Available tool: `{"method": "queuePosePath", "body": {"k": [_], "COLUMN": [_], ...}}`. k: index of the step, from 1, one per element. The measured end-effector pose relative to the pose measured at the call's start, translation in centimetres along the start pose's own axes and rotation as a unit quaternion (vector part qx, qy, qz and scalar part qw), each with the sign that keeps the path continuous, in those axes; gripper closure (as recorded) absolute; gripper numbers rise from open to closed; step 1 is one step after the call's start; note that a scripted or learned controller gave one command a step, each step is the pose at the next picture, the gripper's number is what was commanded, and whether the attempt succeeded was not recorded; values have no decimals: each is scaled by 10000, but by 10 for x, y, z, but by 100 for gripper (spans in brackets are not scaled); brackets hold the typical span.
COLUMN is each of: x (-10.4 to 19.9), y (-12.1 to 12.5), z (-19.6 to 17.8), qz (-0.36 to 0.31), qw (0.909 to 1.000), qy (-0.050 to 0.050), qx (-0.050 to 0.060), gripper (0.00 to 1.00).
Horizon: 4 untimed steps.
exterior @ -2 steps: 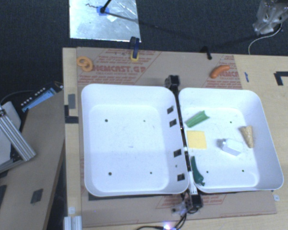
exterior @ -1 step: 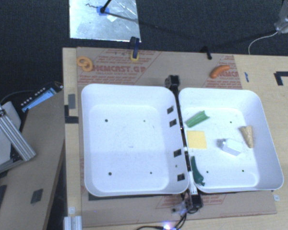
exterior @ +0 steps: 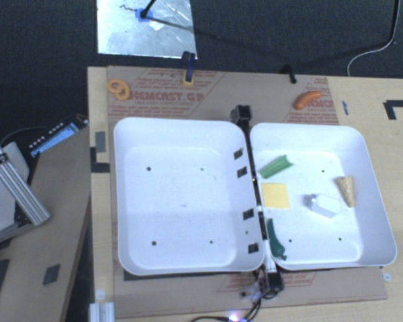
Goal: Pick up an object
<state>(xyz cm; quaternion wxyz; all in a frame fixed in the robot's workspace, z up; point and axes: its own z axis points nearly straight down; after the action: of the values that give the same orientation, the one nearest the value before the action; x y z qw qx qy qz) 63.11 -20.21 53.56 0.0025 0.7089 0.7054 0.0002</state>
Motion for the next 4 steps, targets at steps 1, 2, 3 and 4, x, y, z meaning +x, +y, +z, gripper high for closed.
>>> {"method": "queuePosePath", "body": {"k": [1, 2, 3, 4], "x": [-5, -5, -2, 102], "y": [-54, -127, -145, -144], "z": [-1, 0, 0, -1], "qz": [-20, -19, -27, -95], "qw": [10000, 10000, 10000, 10000], "qy": [12, 17, 12, 24], "qx": [7, 12, 4, -3], "gripper": [100, 100, 100, 100]}}
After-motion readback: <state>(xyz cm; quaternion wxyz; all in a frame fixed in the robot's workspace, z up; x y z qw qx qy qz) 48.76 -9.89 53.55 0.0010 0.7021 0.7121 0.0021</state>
